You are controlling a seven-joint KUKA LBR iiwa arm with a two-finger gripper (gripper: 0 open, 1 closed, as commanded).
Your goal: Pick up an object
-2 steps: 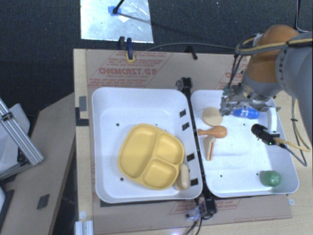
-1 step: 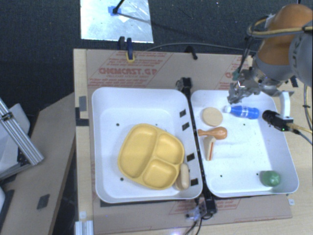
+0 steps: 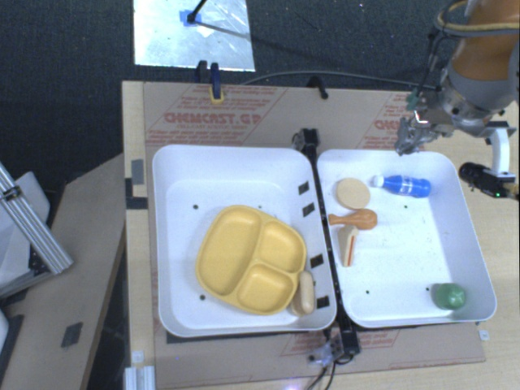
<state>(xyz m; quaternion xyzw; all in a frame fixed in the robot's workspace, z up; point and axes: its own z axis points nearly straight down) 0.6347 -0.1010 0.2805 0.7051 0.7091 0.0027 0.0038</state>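
My gripper (image 3: 408, 142) hangs over the far rim of the right bin (image 3: 406, 311), above and apart from everything in it. A blue bottle (image 3: 404, 185) with a white cap lies on its side just below the gripper. To the bottle's left sits a round tan disc (image 3: 353, 193), then an orange-brown drumstick-shaped piece (image 3: 355, 218) and a pale stick with a red stripe (image 3: 348, 244). A green ball (image 3: 448, 296) rests in the near right corner. The left bin (image 3: 175, 218) holds a yellow divided tray (image 3: 250, 258) with a small tan roll (image 3: 305, 292) at its near right edge.
A black divider with clips (image 3: 318, 218) runs between the two bins. The bins rest on a cardboard sheet (image 3: 219, 112). A shiny metal plate (image 3: 192, 21) lies on the dark floor beyond, and an aluminium rail (image 3: 32, 226) stands at the left.
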